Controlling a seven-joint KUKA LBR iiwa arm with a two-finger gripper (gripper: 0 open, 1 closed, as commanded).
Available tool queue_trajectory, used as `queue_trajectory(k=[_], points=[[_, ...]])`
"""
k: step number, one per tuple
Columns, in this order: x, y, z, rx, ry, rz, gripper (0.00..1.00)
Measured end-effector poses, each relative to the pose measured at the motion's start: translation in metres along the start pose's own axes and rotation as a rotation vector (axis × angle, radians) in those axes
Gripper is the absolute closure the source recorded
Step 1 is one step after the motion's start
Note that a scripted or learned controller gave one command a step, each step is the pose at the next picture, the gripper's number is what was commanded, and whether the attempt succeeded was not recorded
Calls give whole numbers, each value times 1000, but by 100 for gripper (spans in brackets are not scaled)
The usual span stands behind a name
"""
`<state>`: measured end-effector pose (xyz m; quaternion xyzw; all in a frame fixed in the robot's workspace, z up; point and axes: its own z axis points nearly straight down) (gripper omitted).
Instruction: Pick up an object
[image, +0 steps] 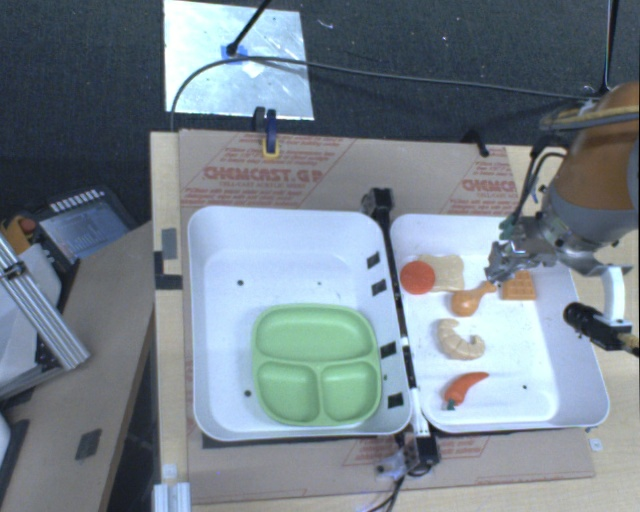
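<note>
The right bin (560, 400) holds several toy foods: a red tomato slice (418, 277) on a pale bread slice (447, 270), an orange spoon-shaped piece (468, 297), an orange waffle-like square (518, 289), a beige croissant-like piece (460, 342) and a red-orange chili pepper (464, 387). My gripper (505, 262) hangs over the upper right of this bin, just above the orange spoon-shaped piece and the waffle square. Its fingertips are too small and dark to read.
The left bin (215, 300) carries a green three-compartment plate (315, 363). A black clip divider (385, 270) joins the two bins. The arm's grey body (595, 190) overhangs the right bin's far right side. Cables cross behind the bench.
</note>
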<state>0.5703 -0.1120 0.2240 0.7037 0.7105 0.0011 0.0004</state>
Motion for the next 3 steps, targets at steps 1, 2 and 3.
queue_trajectory(k=[1,2,3], points=[[63,-8,4,2,1,0,100],[121,-18,-6,1,2,-1,100],[171,-19,-13,1,2,-1,100]])
